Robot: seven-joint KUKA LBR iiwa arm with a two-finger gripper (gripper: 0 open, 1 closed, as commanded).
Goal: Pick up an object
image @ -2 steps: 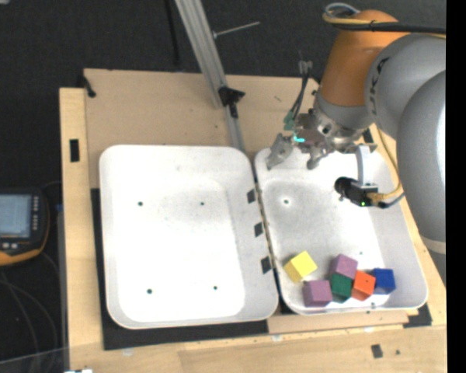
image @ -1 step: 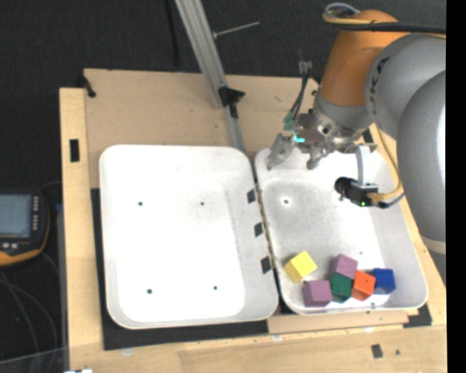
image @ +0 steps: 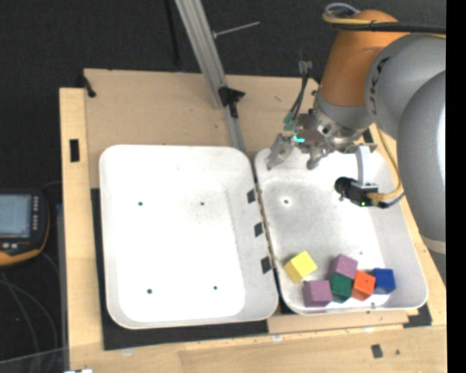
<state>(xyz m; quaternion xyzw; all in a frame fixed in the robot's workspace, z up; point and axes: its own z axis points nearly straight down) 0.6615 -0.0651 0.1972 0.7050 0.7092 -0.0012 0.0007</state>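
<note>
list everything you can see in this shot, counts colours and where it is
yellow block: 1, yellow, right bin, near front, left of the cluster
purple blocks: 2, purple, right bin front, one behind the green block, one at its left
green block: 1, green, right bin front, middle of cluster
orange block: 1, orange, right bin front, between green and blue
blue block: 1, blue, right bin front, rightmost
right bin: 1, white, right half of bench
left bin: 1, white, left half of bench
metal pole: 1, grey, slanting behind the bins
handheld screen unit: 1, orange and black, left of bench
arm: 1, grey with orange band, from the right
gripper: 1, grey, open, above right bin's far end
</note>
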